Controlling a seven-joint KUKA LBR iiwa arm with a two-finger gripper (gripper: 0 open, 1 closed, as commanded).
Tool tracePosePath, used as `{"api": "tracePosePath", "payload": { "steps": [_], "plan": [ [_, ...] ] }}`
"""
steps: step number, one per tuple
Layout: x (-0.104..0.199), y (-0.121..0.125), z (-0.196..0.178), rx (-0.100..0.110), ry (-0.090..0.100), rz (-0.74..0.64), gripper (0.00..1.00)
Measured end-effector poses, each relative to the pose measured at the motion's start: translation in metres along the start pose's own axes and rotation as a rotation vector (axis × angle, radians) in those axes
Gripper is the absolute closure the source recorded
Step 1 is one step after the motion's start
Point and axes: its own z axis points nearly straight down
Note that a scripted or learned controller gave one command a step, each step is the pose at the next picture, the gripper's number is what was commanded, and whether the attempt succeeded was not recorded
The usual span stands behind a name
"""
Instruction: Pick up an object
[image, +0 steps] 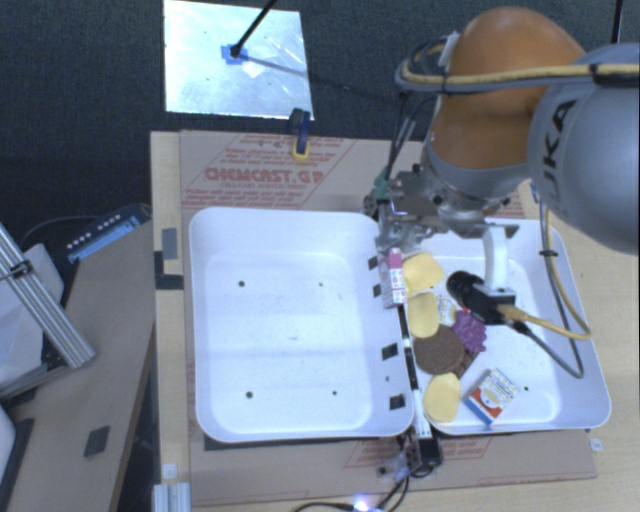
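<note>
Even, fairly bright overhead light falls across the scene. The two white bins, the left bin (290, 320) and the right bin (560, 390), come out pale bluish and nearly washed out, with soft shadows along their inner walls. A shiny metal sheet (235, 60) beyond the far edge of the desk (170, 200) catches hazy glare. The surround beyond it stays dark. The orange band (500, 80) of the arm looks soft and slightly blurred. Overall detail is grainy and low in sharpness.
</note>
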Motion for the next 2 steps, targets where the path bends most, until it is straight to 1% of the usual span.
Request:
{"api": "tracePosePath", "payload": {
  "steps": [1,2],
  "plan": [
    [-0.022,-0.033,0.027,0.005,-0.002,0.005,1.00],
    [-0.135,-0.003,0.011,-0.003,-0.004,0.011,1.00]
  ]
}}
